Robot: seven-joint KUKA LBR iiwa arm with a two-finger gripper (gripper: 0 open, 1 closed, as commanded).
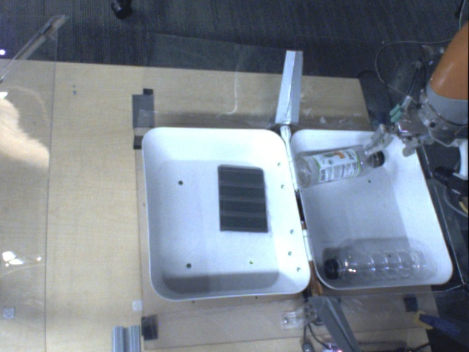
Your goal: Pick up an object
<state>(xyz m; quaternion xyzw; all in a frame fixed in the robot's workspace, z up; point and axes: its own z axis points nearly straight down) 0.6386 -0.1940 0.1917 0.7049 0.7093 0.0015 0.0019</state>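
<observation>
A clear bottle with a white label [333, 166] lies on its side at the back of the right bin [432, 218], its black cap pointing right. A second clear ribbed bottle [377, 262] lies along that bin's front wall, black cap to the left. A dark ridged rectangular block [242, 199] rests flat in the middle of the left bin [168, 167]. My gripper [394, 144] hovers over the right bin's back right corner, just right of the labelled bottle's cap. Its two fingers stand apart with nothing between them.
The arm with its orange band [451, 72] enters from the upper right, trailing cables. A grey metal bar [290, 86] rises behind the seam between the bins. Wooden bench surface [73, 196] spreads to the left under a transparent sheet.
</observation>
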